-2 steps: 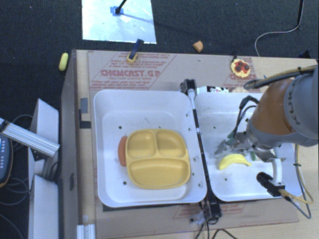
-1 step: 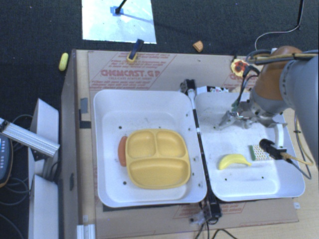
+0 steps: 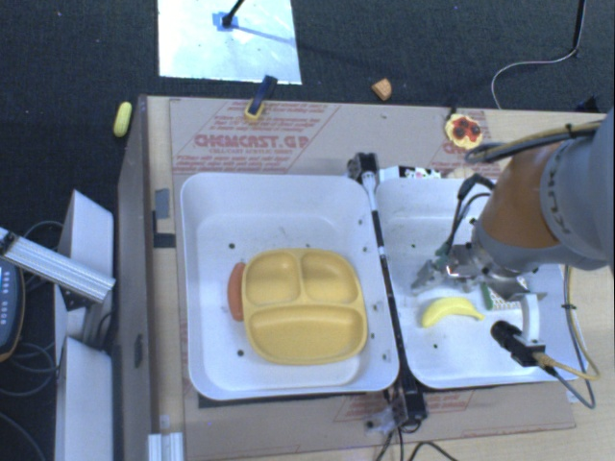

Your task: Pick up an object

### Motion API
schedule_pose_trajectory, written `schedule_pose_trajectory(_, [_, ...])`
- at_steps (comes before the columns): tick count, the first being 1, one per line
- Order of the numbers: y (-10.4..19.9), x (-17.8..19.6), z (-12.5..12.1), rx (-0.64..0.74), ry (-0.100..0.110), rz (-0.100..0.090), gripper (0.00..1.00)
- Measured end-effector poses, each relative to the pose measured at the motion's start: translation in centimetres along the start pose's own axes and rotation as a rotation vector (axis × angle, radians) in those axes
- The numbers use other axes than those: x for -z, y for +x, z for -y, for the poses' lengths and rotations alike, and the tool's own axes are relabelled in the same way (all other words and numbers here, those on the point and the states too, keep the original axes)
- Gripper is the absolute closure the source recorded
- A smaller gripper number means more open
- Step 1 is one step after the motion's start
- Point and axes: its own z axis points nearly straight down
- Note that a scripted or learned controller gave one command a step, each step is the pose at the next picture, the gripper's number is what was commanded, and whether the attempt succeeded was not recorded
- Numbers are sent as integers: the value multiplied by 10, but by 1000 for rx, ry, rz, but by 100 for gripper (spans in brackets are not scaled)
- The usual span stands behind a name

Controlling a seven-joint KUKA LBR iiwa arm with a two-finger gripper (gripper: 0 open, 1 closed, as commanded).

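Two shallow white bins are carried side by side on the desk (image 3: 288, 133). The left bin (image 3: 279, 200) is taken up largely by a yellow divided plate (image 3: 305, 305), and an orange carrot-like piece (image 3: 235, 291) is seen touching the plate's left edge. The right bin (image 3: 423, 219) is entered from the right by the grey arm (image 3: 557, 200) with its orange band. The gripper (image 3: 444, 273) is lowered over the middle of the right bin, with its fingers slightly spread and nothing seen between them. A yellow banana (image 3: 452, 310) is found on the bin floor just below the fingers in the view, apart from them.
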Motion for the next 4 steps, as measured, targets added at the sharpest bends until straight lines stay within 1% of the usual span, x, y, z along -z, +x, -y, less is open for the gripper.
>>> schedule_pose_trajectory(1, [17,0,46,-1,-1,0,0])
schedule_pose_trajectory(2, [17,11,45,0,-3,-1,100])
schedule_pose_trajectory(3, [-42,46,56,-2,-3,2,100])
schedule_pose_trajectory(4, [-81,106,26,1,-4,2,100])
